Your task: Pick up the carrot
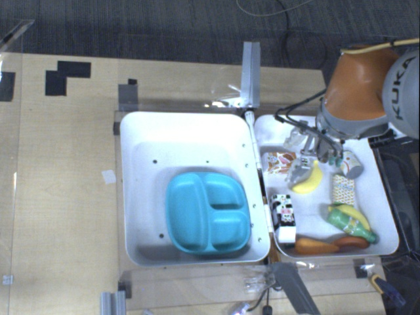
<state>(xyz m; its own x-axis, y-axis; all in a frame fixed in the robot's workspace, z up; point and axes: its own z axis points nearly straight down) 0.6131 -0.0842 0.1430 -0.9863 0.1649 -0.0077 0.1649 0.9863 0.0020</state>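
orange tapered carrot (316,245) lies along near wall of right shallow white bin (388,215), beside green bottle (351,220). left white bin (138,176) holds blue divided tray (207,210). gripper (308,166) over yellow banana (310,179); grip state cannot be told.

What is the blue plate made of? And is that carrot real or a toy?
The blue plate looks like smooth plastic: one even colour, rounded moulded compartments, a soft sheen. The carrot is probably a plastic toy too, since its orange skin looks smooth and slightly glossy, though from this distance I can't be sure.
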